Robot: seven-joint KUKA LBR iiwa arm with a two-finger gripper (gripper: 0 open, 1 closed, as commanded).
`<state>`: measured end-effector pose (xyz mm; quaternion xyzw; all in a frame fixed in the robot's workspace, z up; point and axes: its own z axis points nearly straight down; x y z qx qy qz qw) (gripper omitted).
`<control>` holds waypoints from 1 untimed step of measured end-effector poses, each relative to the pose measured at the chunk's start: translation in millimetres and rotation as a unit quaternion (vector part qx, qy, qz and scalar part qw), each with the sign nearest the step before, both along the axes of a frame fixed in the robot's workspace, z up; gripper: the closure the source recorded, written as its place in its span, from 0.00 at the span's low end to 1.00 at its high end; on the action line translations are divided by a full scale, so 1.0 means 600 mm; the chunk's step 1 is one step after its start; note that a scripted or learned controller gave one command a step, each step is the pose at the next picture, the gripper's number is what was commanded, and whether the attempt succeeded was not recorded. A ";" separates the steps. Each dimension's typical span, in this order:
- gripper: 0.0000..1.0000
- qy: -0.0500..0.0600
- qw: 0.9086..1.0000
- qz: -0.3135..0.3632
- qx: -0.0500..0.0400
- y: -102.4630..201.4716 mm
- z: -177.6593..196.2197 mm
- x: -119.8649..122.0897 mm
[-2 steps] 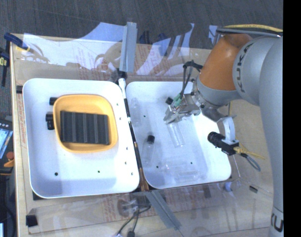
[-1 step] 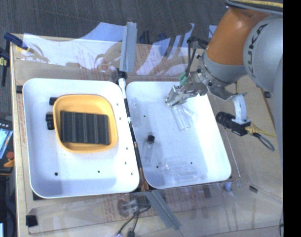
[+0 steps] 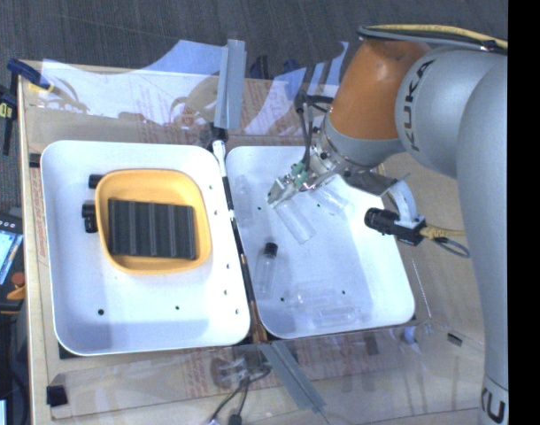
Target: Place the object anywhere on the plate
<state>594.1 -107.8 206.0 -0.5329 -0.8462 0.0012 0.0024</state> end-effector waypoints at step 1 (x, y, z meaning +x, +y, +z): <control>1.00 0.000 0.996 0.093 0.000 0.062 -0.021 -0.058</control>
